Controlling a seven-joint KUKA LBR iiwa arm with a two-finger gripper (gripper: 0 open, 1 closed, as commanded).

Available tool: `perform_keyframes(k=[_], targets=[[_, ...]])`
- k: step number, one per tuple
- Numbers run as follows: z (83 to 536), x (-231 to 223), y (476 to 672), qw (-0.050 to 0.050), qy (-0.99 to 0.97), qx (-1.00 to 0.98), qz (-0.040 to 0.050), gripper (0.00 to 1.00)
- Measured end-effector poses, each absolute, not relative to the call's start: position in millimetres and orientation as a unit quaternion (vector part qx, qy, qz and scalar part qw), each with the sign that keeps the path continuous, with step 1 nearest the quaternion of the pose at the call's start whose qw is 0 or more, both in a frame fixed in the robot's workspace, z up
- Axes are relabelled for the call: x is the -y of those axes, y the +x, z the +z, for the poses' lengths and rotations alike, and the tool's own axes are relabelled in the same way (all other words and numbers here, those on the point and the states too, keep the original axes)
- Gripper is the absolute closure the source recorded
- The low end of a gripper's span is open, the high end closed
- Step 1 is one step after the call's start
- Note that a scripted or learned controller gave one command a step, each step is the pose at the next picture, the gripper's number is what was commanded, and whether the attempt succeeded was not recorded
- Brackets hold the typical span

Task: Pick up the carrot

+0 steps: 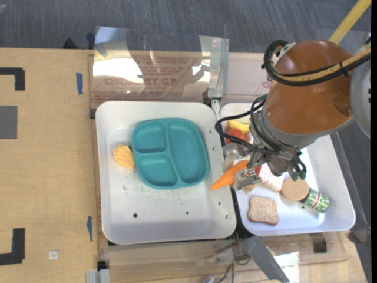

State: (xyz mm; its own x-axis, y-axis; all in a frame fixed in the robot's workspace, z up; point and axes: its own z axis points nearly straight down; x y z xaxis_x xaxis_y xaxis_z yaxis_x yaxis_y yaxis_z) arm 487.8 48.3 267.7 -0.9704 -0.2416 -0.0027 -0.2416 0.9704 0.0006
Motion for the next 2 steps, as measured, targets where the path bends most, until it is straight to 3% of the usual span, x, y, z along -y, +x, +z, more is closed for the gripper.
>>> perform_keyframes(k=[2], targets=[[290.6, -52.3, 492.1, 0.011, -0.125, -0.992, 0.0009, 1.0]])
